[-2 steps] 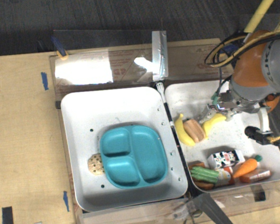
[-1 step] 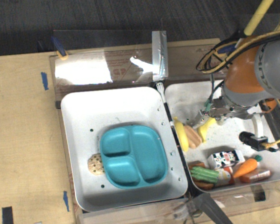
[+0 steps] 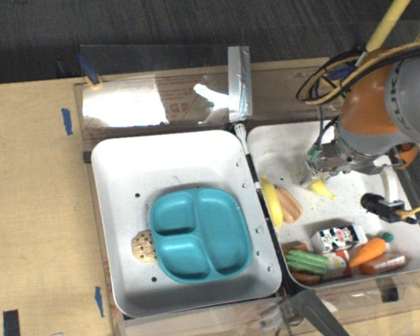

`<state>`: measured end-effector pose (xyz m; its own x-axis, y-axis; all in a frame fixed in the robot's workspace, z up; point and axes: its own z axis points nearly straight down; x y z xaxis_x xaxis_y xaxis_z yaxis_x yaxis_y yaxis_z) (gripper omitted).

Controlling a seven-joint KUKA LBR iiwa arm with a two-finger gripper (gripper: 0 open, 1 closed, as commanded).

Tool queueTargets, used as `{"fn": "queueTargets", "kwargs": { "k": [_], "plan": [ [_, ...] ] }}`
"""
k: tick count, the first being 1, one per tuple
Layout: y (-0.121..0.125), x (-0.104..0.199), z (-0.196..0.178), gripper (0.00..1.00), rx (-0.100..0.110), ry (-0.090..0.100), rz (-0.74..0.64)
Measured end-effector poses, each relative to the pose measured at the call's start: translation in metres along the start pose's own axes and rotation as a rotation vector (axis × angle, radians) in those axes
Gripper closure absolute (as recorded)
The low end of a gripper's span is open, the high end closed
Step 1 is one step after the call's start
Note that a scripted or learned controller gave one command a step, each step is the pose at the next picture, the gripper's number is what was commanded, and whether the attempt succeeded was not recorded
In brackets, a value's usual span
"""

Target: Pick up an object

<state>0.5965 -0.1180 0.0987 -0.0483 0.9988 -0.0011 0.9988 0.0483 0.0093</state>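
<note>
My gripper (image 3: 325,168) hangs low over the upper middle of the right bin (image 3: 282,142), under the orange-banded wrist. A small yellow piece (image 3: 321,188) lies right beneath its tip, touching it or nearly so; I cannot tell whether it is gripped. To the left, by the bin's divider, a yellow banana (image 3: 273,203) lies beside a tan sausage-like piece (image 3: 291,206). Along the bin's near wall lie a small printed box (image 3: 335,237), a green vegetable (image 3: 310,260), an orange carrot (image 3: 368,250) and a red item (image 3: 386,263).
The left bin (image 3: 121,173) holds a teal divided plate (image 3: 200,233) with a cookie (image 3: 143,246) at the plate's left edge. Cables and a black fitting (image 3: 380,204) trail from the arm over the right bin's right side. A clear panel (image 3: 158,102) stands behind the bins.
</note>
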Motion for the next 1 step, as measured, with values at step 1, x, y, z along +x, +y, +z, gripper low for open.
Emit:
{"fn": "queueTargets", "kwargs": {
  "k": [1],
  "plan": [
    [0.0372, 0.1168, -0.0879, 1.00, 0.005, 0.003, 0.109]
  ]
}}
